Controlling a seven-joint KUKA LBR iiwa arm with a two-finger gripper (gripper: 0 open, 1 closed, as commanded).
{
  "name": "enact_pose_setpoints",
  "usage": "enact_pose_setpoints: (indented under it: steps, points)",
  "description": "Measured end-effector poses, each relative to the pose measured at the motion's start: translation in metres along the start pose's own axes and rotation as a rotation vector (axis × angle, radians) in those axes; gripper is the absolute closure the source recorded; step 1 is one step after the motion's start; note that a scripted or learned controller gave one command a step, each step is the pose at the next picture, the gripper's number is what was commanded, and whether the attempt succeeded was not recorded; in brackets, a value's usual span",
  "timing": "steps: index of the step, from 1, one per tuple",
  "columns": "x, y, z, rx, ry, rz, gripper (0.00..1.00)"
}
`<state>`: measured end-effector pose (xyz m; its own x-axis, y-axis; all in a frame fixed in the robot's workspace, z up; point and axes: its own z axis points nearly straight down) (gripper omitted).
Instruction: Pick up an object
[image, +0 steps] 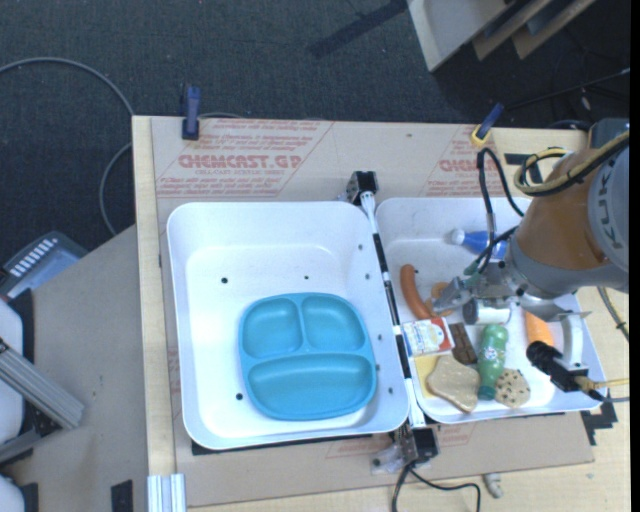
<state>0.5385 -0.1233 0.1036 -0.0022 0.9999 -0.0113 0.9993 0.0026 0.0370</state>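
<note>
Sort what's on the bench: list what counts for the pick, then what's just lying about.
For the pick:
gripper
right bin
hot dog
green bottle
toast slice
cookie
ketchup packet

Lying about:
left bin
blue divided plate

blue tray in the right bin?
No: the blue tray lies in the left bin; the right bin holds the toy food.

Arm (580, 215) cut off by the right edge, its wrist covering the middle of the right bin (420, 215), gripper (462, 295) fingers too small to read, blue-capped item (470, 239) half hidden near the bin's far edge, carrot (537, 328) partly covered
</note>
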Motion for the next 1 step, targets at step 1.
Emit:
enact_pose_setpoints:
  steps: [1]
  points:
    - [-0.0213, -0.0559, 0.0130, 0.024, 0.007, 0.004, 0.00]
